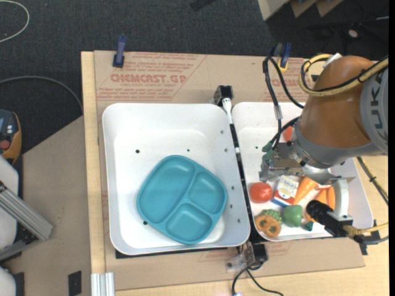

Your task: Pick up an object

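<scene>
My gripper [272, 164] hangs low over the middle of the right bin [250, 121], under the orange-banded wrist. Just below it lie a red tomato [260, 192] and a white packet [286, 187]. An orange carrot [304, 189] lies to the right of the packet. Near the bin's front wall sit a green pepper [294, 215] and a yellow-orange toy [269, 223]. A small red piece [287, 133] peeks out beside the wrist at the back. The arm hides much of this bin.
The left bin [123, 134] holds a blue divided plate [182, 198] towards its front. A black divider strip [233, 139] runs between the two bins. Another orange piece [328, 197] lies at the right bin's right side.
</scene>
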Controlling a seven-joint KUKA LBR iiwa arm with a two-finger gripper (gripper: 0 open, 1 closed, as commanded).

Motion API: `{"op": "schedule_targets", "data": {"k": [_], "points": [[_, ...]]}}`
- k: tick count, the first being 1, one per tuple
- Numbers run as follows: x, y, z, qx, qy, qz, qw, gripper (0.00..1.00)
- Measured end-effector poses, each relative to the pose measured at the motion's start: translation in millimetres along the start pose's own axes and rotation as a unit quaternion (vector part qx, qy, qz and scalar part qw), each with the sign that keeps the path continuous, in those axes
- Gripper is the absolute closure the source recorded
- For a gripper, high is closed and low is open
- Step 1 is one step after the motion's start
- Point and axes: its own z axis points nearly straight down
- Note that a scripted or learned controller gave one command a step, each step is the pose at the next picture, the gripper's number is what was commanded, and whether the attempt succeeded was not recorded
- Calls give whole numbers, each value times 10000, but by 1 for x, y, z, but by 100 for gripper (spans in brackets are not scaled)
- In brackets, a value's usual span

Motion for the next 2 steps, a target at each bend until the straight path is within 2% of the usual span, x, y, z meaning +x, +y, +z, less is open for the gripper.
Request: {"op": "schedule_targets", "data": {"k": [1,2], "points": [[32,1,-41,-8,1,0,10000,100],[10,12,-133,-49,-7,22,10000,100]]}}
